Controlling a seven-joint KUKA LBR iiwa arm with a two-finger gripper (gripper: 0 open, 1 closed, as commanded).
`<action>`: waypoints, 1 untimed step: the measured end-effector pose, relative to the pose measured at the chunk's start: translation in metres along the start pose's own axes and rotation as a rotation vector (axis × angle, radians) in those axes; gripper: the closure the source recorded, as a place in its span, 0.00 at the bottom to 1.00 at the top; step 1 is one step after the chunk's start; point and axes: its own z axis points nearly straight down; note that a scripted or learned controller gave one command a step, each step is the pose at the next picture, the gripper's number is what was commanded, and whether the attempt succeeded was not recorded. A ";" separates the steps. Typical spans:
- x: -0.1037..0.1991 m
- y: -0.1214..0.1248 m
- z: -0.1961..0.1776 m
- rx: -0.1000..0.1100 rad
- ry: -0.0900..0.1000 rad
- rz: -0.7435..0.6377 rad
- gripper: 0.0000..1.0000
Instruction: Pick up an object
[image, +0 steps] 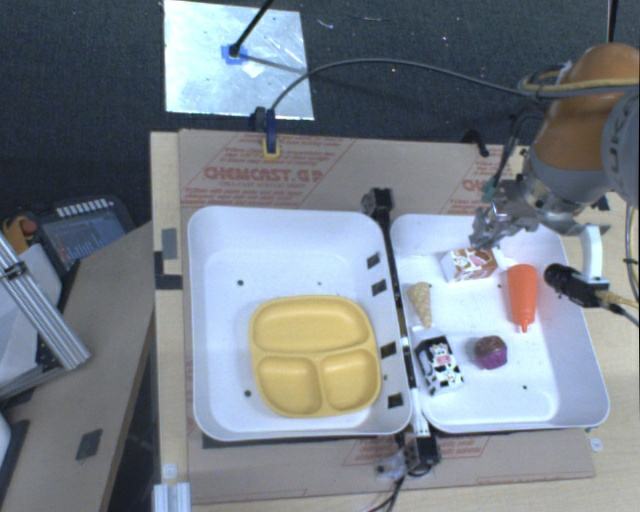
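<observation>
Gripper (487, 228) is hovering just above-right of the small red-white carton (469, 263) in the right bin (575, 400); closure can't be told.

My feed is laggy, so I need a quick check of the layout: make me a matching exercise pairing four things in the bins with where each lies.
Things:
1. yellow tray
2. orange carrot
3. black-and-white cow toy
4. red-and-white packet

Places:
A. right bin, just below the pincer
B. left bin, toward the front
C. right bin, right of the packet
D. right bin, front, beside the divider

Pairs: 1-B, 2-C, 3-D, 4-A
</observation>
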 end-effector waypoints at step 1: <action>0.046 0.003 0.006 0.002 0.000 0.001 1.00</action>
